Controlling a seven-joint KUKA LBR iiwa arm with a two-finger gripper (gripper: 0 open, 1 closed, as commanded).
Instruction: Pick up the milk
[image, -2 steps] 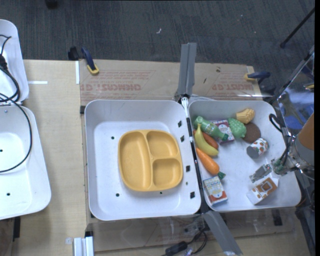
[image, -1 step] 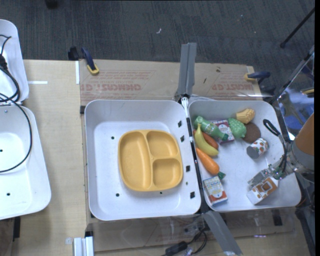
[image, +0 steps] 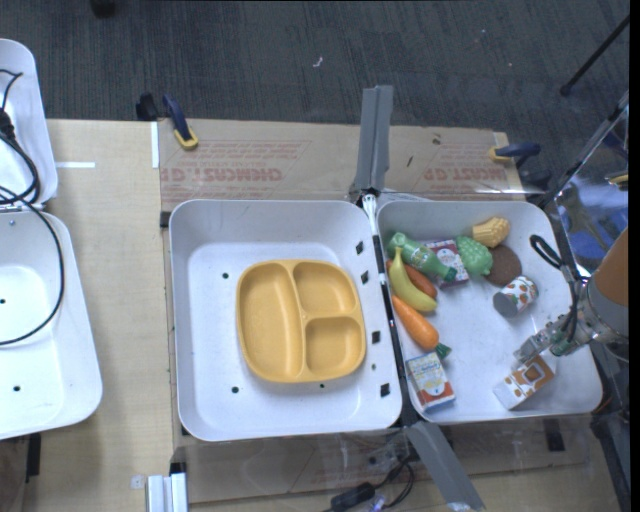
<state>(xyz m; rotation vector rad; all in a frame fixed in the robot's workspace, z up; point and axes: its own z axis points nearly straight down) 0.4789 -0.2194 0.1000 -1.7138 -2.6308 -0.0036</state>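
A small white carton with orange-brown print, which I take for the milk (image: 527, 381), lies tilted in the front right corner of the right bin (image: 470, 330). My gripper (image: 545, 343) hangs just above and behind it, close to its upper end, reaching in from the right edge. Whether it touches the carton cannot be told from this view. The grey arm with its orange band (image: 612, 268) rises behind the gripper.
A second small carton (image: 429, 380) lies at the bin's front left by a carrot (image: 415, 320). A banana (image: 405, 284), green bottle (image: 424, 256), corn (image: 490, 232), broccoli (image: 476, 256) and printed cup (image: 518, 294) fill the back. The left bin holds a yellow divided plate (image: 300, 320).
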